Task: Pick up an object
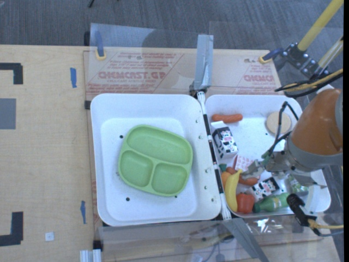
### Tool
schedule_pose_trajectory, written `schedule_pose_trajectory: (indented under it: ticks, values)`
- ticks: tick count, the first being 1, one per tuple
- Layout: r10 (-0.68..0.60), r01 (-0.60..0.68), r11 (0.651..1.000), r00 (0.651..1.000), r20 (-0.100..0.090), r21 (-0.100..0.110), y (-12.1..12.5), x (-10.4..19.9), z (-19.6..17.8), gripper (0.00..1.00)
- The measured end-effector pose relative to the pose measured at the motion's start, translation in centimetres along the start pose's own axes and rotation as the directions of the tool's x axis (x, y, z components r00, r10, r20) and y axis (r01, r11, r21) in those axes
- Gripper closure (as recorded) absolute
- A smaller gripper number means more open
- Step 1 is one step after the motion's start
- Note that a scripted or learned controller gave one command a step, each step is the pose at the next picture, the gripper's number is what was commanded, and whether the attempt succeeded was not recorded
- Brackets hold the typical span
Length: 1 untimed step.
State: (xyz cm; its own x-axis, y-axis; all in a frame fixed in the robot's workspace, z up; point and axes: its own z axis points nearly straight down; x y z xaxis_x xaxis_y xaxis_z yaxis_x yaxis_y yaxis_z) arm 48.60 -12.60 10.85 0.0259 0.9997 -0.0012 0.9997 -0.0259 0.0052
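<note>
The right bin (248,103) holds a pile of toy food. A red sausage (227,117) lies near its back wall, with a cow-patterned carton (224,142) just in front of it. A round tan disc (278,123) sits at the back right. At the front lie a yellow banana (232,190), a red piece (245,203), a green bottle (271,203) and a small cow-patterned block (265,187). My gripper (260,171) hangs low over this front pile, right above the block and next to a pink-and-white box (245,162). The arm's orange band (322,125) covers the bin's right side.
The left bin (109,146) contains a green divided plate (155,160). A ridge (206,146) separates the two bins. Cables and a yellow pole (322,21) stand at the back right, behind the arm. Wooden bench surface (43,146) extends to the left.
</note>
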Motion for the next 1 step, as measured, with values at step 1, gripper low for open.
schedule_pose_trajectory:
  ticks: [1]
  values:
    - [0.030, -0.030, 0.999, 1.000, 0.003, -0.016, -0.13, 2.18, 1.45, 0.00]
